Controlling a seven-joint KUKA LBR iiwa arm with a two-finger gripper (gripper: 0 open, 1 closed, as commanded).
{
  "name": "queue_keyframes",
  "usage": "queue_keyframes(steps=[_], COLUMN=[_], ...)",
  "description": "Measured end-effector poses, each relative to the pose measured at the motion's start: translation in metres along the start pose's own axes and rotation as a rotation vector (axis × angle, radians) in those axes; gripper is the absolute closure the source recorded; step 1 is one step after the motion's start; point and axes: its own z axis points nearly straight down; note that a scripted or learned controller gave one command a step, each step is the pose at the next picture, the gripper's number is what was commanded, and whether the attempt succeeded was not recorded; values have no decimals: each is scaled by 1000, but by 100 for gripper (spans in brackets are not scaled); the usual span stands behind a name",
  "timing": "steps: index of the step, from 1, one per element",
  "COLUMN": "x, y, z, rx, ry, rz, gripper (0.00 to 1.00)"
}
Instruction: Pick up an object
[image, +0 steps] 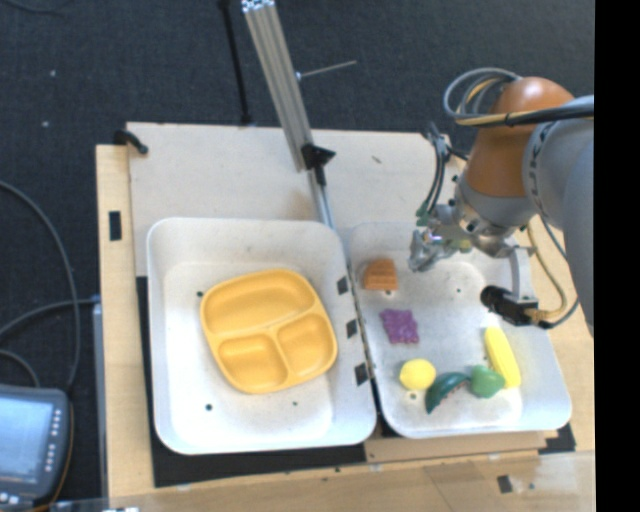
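Grey arm brings my claw (424, 250) low over the right bin's (545, 400) far end; I cannot tell its state. Just beside it, toward the left bin (180, 410), lies an orange block (379, 275). Nearer me sit a purple piece (400, 325), a yellow ball (417, 375) and a yellow corn cob (502, 356).
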Motion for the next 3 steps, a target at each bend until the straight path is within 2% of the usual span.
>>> queue_keyframes(steps=[1, 2, 3], x=[-2, -3, 51], y=[2, 2, 2], z=[-55, -35, -49], rx=[-1, 8, 4], ry=[-1, -1, 2], rz=[0, 3, -4], gripper=[100, 100, 100])
